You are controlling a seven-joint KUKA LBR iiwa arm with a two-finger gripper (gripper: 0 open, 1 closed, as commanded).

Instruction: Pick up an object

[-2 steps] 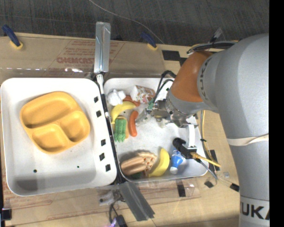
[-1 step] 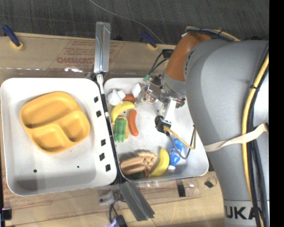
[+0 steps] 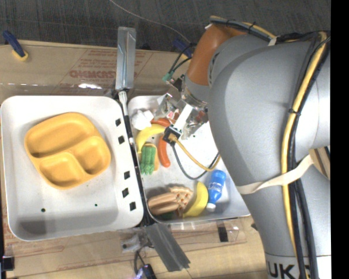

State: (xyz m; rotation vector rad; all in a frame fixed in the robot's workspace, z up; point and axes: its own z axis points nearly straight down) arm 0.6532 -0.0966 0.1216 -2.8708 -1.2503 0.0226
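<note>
The grey arm (image 3: 267, 127) fills the 3 o'clock side, its orange band (image 3: 205, 54) toward 1 o'clock, and white letters "UK" read on its base at 5 o'clock. It reaches over the right bin (image 3: 235, 209), and the gripper (image 3: 175, 124) sits low over that bin's 11 o'clock corner, above the pile of objects. How the claw stands cannot be told, and nothing is plainly seen held.

A sheet of brown cardboard (image 3: 75, 65) lies under the bins at 12 o'clock; it carries faint red printing that cannot be made out.

The left bin (image 3: 17, 214) holds one thing, a yellow divided tray (image 3: 67, 149), lying toward the bin's 10 o'clock part with its long axis running from 10 to 4 o'clock.

The right bin holds the graspable objects. At its 6 o'clock edge lies a bun-like brown toy (image 3: 166, 200), long axis running 9 to 3 o'clock, touching a yellow banana-shaped piece (image 3: 199, 200) at its 3 o'clock end. Just beside that is a small blue bottle (image 3: 216, 186) with a white label, unreadable, its long axis pointing from 12 to 6 o'clock. Toward the bin's 10 o'clock part a curved yellow banana (image 3: 146, 135) arcs beside the gripper, with a green ridged vegetable (image 3: 148, 159) below it, long axis 12 to 6 o'clock, and an orange-red sausage-like piece (image 3: 164, 154) just beside it, parallel. A white object (image 3: 141, 120) lies at the 11 o'clock corner
</note>
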